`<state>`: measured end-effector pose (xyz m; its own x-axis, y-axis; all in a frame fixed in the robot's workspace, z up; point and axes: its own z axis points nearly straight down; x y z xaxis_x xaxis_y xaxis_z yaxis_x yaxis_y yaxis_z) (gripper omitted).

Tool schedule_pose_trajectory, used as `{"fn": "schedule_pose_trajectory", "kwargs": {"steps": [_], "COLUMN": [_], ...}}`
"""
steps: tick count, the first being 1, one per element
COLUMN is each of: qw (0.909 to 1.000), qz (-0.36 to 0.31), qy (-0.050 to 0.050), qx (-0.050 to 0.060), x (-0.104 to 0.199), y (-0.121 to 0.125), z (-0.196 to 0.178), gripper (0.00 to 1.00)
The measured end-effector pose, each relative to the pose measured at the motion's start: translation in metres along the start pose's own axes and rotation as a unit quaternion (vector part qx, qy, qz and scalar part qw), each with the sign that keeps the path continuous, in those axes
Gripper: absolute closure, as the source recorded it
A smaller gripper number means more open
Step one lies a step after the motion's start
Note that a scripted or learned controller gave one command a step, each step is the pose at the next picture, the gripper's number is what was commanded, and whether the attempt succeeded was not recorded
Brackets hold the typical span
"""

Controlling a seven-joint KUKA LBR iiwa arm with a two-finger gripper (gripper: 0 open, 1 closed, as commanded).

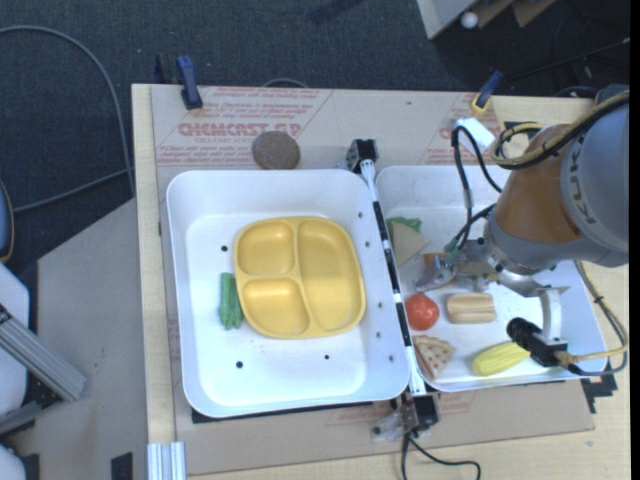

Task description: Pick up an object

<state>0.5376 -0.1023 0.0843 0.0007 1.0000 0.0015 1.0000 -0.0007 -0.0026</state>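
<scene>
Robotics lab or test cell, not a home. Grey KUKA arm (575, 193) with orange band reaches over a plywood bench (300, 118) topped with printed cardboard. Two shallow white bins (185, 268) clipped side by side; blue clamps (187, 80) grip the bench's far edge. Loose cables (70, 58) trail over dark carpet floor (80, 18). Aluminium extrusion (40, 353) at lower left. Bin contents are toy stand-ins: yellow divided plate (298, 276), plastic tomato (422, 311), corn cob (500, 358).

The arm (590, 183) has a rounded grey shell with a broad orange band (535, 203) above the wrist. Black cables (463, 183) loop beside it. Below the band sit silver metal parts and a black piece (535, 344).
</scene>
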Motion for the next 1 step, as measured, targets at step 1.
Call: {"fn": "schedule_pose_trajectory", "kwargs": {"steps": [1], "qw": [1.0], "qz": [-0.001], "qy": [-0.001], "qx": [-0.002], "x": [0.0087], "y": [0.0401], "z": [-0.0004], "gripper": [0.0]}}
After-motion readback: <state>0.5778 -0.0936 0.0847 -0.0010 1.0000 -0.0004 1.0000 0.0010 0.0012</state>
